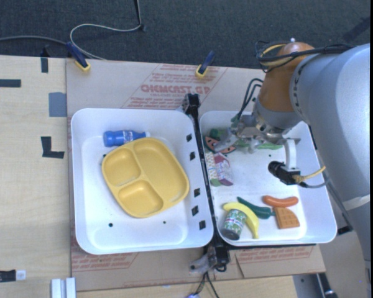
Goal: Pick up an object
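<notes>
Reaching stage, I judge: small green item [219, 133] and slice-shaped toy [219, 145] lie at right bin's [326, 228] upper left, tool [252, 135] just beside them. Tool opening: cannot tell. Next move needs descent over one piece.

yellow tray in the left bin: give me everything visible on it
The yellow tray is a rounded-rectangle divided plate, plastic by its look, with three compartments: one large and two smaller, split by raised ridges. All three look empty. It lies flat, right side up, turned at an angle to the walls of the left bin, about mid-bin. Its upper edge meets or slightly overlaps the blue bottle lying on its side behind it; contact is likely but not certain. Nothing else touches it.
</notes>
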Available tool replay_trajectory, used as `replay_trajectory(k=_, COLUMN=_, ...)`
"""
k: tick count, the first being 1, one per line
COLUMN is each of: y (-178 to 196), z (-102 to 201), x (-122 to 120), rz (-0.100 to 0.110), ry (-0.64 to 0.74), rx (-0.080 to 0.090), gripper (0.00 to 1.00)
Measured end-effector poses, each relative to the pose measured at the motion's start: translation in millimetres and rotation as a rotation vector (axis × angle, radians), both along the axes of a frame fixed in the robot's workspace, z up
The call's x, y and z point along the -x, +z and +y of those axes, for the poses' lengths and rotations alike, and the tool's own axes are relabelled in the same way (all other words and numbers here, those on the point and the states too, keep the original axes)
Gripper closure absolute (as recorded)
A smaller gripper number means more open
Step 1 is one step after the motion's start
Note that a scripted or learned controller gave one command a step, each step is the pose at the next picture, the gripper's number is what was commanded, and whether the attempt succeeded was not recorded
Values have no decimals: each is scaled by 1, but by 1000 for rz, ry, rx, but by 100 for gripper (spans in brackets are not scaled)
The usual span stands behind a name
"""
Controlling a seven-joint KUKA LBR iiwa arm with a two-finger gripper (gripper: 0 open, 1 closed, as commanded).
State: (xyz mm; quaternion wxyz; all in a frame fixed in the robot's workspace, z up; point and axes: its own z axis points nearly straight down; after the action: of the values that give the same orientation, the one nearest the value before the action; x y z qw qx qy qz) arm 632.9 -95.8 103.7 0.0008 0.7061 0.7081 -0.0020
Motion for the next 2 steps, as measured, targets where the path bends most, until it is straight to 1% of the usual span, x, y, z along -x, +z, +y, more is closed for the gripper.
replay_trajectory(k=1, y=-19, z=-9, x=26, rz=-2, ry=-2, rx=-3, gripper=0)
replay_trajectory(k=2, y=-9, z=-9, x=26, rz=-3, ry=-1, rx=-2, gripper=100)
